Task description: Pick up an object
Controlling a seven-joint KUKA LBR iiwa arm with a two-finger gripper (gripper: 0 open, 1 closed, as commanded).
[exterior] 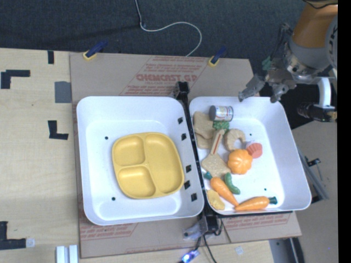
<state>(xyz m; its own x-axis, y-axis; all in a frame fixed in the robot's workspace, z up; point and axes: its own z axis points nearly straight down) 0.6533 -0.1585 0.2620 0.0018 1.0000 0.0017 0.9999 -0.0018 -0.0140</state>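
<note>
Toy food is heaped in the right bin (285,147), crowded against its left wall: orange pumpkin (239,161) mid-pile, silver can (221,113) at the far end, two carrots (241,199) along the near edge. Open white floor is left on that bin's right side. A yellow divided plate (147,164) is centred in the left bin (93,147). The pincer (264,90) is seen above the right bin's far rim, fingers spread, nothing held.

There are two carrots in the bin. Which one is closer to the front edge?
The carrot with the green top pointing right, lying along the right bin's front edge. The other carrot lies slanted, farther back, beside the small pumpkin.
</note>
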